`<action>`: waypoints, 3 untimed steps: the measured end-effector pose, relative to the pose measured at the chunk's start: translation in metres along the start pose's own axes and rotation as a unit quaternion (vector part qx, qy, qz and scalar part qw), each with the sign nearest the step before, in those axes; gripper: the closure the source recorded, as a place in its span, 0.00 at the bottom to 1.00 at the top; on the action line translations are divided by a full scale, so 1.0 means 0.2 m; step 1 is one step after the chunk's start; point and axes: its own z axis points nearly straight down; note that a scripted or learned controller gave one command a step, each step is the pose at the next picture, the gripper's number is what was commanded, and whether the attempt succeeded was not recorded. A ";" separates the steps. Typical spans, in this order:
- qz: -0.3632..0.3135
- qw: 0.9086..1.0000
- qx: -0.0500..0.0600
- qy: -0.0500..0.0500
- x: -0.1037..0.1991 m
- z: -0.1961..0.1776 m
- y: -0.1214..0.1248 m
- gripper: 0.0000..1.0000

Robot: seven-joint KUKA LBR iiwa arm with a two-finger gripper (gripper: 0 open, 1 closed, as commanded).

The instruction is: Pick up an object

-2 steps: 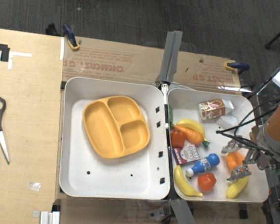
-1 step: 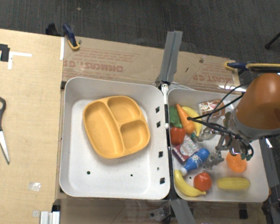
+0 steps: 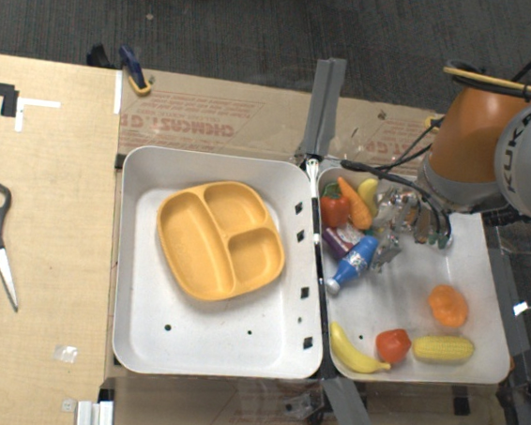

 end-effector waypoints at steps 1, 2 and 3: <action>0.083 0.996 -0.002 -0.018 0.06 -0.02 0.14 0.00; 0.220 0.976 -0.001 -0.008 0.00 0.00 0.11 0.00; 0.250 0.968 -0.006 -0.017 0.56 0.01 -0.07 0.00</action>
